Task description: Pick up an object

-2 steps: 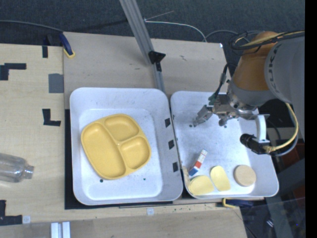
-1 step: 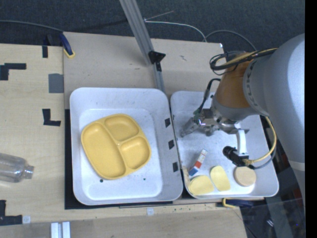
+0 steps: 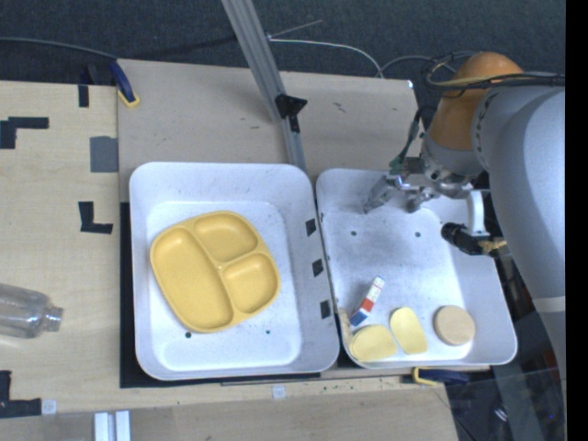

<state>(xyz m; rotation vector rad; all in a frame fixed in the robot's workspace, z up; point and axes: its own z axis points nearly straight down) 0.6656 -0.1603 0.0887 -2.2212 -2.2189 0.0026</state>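
Observation:
My gripper (image 3: pixel 393 198) hangs over the far part of the right bin (image 3: pixel 404 246), its two grey fingers spread apart with nothing between them. Near the bin's front edge lie a small red, white and blue tube (image 3: pixel 367 301), two yellow oval pieces (image 3: pixel 372 343) (image 3: pixel 408 330) and a tan round disc (image 3: pixel 453 325). All of these are well in front of the gripper. In the left bin (image 3: pixel 220 347) rests a yellow divided plate (image 3: pixel 214 269).
A slanted metal rail (image 3: pixel 260 58) crosses the bench behind the bins. A clear plastic bottle (image 3: pixel 26 311) lies on the bench at the far left. The grey arm body (image 3: pixel 533 191) stands over the right bin's right side.

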